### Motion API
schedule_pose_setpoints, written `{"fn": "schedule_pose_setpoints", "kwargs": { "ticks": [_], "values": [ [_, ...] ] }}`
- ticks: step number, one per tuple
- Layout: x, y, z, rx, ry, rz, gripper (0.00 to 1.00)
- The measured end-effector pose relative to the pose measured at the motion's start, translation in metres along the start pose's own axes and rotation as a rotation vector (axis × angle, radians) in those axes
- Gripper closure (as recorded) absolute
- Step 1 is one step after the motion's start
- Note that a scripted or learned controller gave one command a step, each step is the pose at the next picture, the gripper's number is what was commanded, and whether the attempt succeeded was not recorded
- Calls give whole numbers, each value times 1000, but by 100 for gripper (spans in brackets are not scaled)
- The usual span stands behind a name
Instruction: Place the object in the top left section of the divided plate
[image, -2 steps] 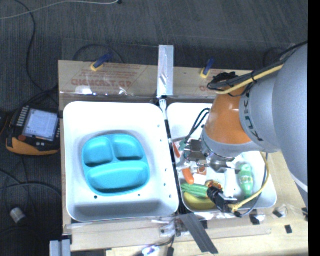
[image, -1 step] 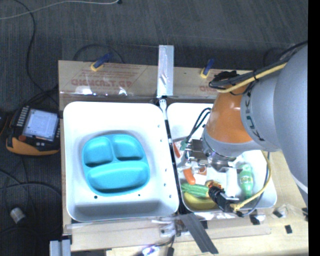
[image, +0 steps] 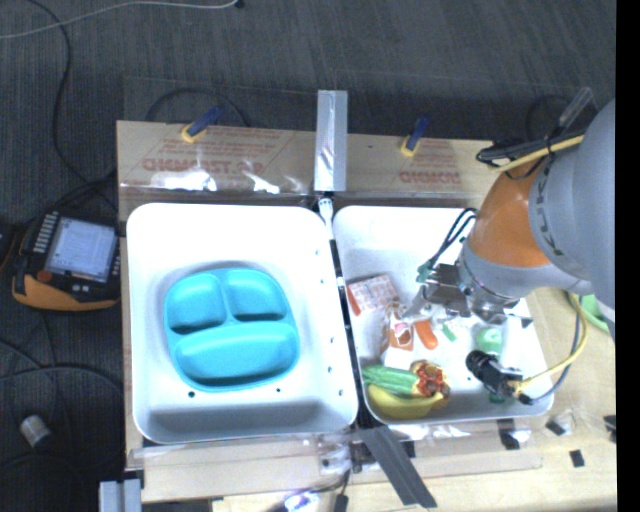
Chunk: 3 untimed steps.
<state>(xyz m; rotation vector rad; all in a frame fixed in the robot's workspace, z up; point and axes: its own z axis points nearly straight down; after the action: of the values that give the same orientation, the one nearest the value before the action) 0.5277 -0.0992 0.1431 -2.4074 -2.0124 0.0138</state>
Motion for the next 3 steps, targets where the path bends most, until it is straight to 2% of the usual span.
{"fn": "schedule_pose_setpoints", "kwargs": {
  "ticks": [1, 2, 3],
  "values": [
    [81, 32, -39, -1, 0, 88, 100],
    [37, 86, -76, -2, -2, 304, 100],
    [12, 99, -28, 0, -2, 412, 100]
  ]
}}
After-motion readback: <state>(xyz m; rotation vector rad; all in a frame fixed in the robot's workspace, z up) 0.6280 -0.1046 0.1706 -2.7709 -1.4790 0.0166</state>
